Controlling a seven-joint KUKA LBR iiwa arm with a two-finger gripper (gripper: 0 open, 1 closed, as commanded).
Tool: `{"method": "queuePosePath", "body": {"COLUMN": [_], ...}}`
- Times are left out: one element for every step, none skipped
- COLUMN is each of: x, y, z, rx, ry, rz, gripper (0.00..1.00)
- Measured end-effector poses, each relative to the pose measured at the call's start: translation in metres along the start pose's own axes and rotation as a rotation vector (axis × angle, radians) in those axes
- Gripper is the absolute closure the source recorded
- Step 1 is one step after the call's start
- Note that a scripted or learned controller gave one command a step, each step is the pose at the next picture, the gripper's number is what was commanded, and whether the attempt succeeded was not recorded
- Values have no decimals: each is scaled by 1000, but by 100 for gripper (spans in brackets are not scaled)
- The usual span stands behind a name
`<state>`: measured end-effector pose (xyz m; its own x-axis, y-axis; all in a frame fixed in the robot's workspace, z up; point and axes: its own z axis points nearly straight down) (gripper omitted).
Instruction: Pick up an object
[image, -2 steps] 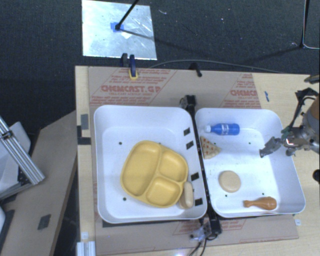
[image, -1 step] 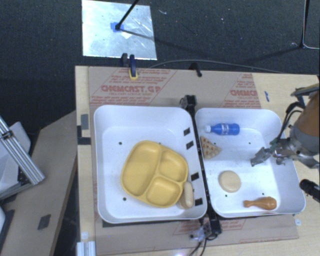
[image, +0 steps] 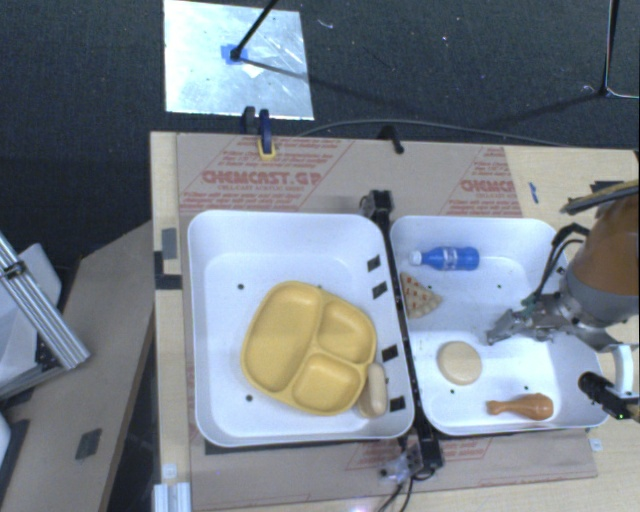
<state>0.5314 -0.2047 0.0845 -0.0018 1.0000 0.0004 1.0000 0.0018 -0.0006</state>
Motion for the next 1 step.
{"method": "queuePosePath", "body": {"x": [0], "y": [1], "z": [-13], "rx": [-3], "ry": [-2], "rz": [0], "gripper": [100]}}
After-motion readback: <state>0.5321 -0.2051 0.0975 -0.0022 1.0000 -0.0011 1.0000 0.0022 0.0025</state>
